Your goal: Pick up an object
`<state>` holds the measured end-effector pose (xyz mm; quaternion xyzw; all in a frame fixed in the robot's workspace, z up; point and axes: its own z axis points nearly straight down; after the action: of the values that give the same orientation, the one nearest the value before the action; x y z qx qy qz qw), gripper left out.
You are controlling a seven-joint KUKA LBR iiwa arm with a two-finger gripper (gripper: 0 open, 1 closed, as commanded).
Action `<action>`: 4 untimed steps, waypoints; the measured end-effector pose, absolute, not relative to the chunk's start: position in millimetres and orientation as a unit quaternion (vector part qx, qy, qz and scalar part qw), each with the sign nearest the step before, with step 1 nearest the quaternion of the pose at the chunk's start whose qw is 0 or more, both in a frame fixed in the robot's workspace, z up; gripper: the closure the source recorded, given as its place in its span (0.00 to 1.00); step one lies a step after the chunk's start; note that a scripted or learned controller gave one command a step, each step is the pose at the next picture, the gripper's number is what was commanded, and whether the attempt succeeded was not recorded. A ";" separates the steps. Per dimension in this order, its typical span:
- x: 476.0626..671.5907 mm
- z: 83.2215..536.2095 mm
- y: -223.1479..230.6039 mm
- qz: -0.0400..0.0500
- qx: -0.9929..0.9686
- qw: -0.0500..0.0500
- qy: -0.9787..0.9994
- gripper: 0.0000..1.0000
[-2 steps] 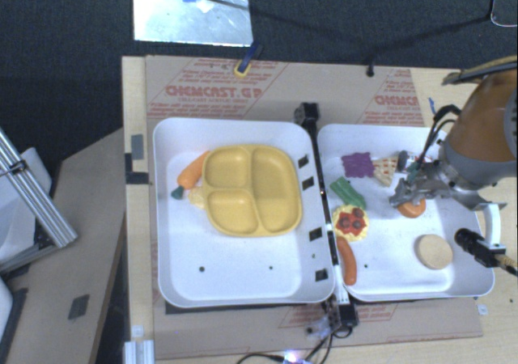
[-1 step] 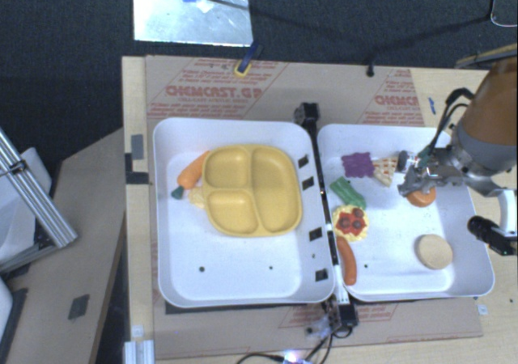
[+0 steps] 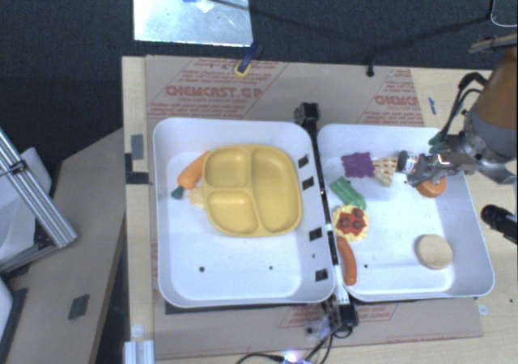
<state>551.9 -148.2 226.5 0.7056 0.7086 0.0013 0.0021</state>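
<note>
My gripper (image 3: 418,168) hangs over the upper right part of the right bin (image 3: 477,273), with the arm coming in from the right. Just below and right of it an orange round piece (image 3: 435,188) lies on the bin floor, partly covered by the gripper. A cream waffle-like piece (image 3: 385,169) sits just left of the gripper, and a purple piece (image 3: 357,164) lies beside that. Lower in the bin are a green piece (image 3: 347,192), a pizza slice (image 3: 351,222), a red sausage (image 3: 347,260) and a tan bun (image 3: 435,251).
The left bin (image 3: 174,265) holds a yellow divided plate (image 3: 245,190) with a carrot (image 3: 192,170) at its left side. A black divider (image 3: 322,201) runs between the bins. A cardboard sheet (image 3: 210,87) lies under both.
</note>
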 end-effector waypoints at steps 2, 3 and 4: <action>554.3 228.3 -37.2 0.001 0.703 0.000 0.711 1.00; 566.3 218.9 19.5 0.001 0.703 0.000 0.711 1.00; 562.4 234.8 71.4 0.002 0.703 0.000 0.711 1.00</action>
<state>562.4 71.4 234.8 0.7035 0.7107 0.0017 -0.0002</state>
